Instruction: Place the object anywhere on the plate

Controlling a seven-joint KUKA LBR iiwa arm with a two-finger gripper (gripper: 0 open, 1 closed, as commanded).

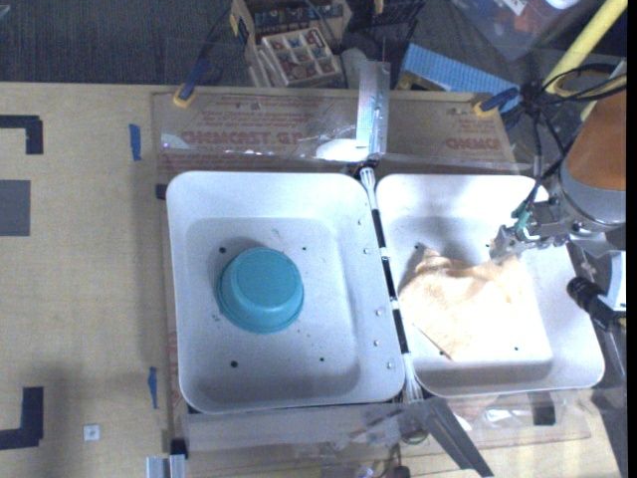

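A teal round plate (261,288) sits upside-down-looking in the middle of the left bin (189,217). A beige cloth (460,299) lies crumpled in the right bin (567,366), spreading from the bin's centre toward its left wall. My gripper (505,246) hangs over the cloth's upper right corner. That corner is drawn up into a peak between the fingertips, and the gripper is shut on it. The rest of the cloth rests on the bin floor.
A raised divider (386,267) separates the two bins. Cardboard (264,132) and a metal bracket (370,118) stand behind the bins. The arm's wrist and cables (587,207) crowd the right bin's far right side.
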